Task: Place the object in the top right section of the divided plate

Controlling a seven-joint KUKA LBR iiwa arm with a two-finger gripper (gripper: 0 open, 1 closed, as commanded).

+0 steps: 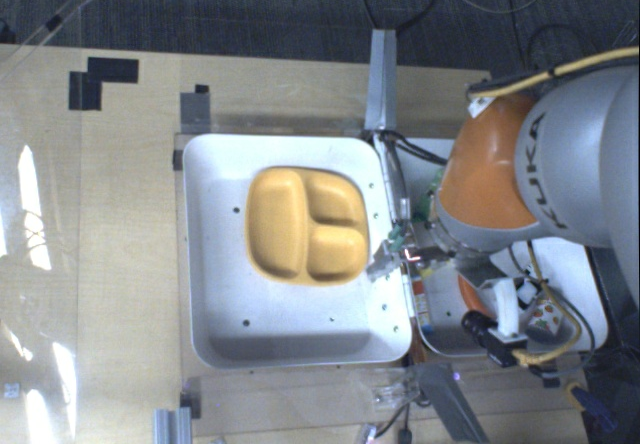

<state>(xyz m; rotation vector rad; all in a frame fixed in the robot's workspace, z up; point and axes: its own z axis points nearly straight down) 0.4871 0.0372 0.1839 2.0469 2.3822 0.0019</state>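
Two white bins sit side by side on the bench. The left bin point(215, 332) is easy to see. The right bin point(590, 287) is mostly hidden under the arm point(585, 157). One yellow divided plate point(306, 224) lies in the left bin, a bit toward 12 o'clock from the bin's middle. The plate has three sections: one long section on its 9 o'clock side and two smaller ones on its 3 o'clock side, one above the other. All three sections look bare. One arm, grey with an orange band point(485, 177), reaches in from 3 o'clock. One gripper point(392, 257) pokes out at the wall between the two bins, over the left bin's 3 o'clock edge. It is small and partly blurred, so I cannot tell how it is set or if it holds anything. The plate is at 9 o'clock from the gripper, and the plate's lower small section is just beside the gripper's tip. At about 5 o'clock from the gripper, something small and orange point(472, 294) peeks out from under the arm in the right bin. I cannot tell what it is.
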